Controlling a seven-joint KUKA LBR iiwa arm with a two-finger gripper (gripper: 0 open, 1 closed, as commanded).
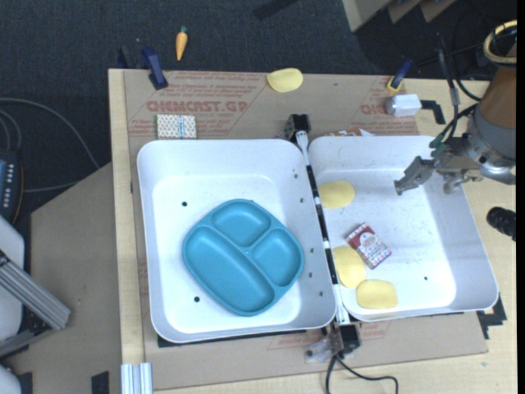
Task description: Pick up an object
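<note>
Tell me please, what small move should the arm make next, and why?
Probably it should move the pincer toward the camera view's lower left and lower it over the small red packet. The pincer hangs above the upper right part of the right bin with nothing between its fingers, while the packet lies apart from the yellow pieces, so it seems the easiest target.

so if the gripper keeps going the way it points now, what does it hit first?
The gripper points left and down over the right bin. Probably the bare bin floor comes first; carried further left, the yellow piece by the divider. Depth is unclear from this view.
</note>
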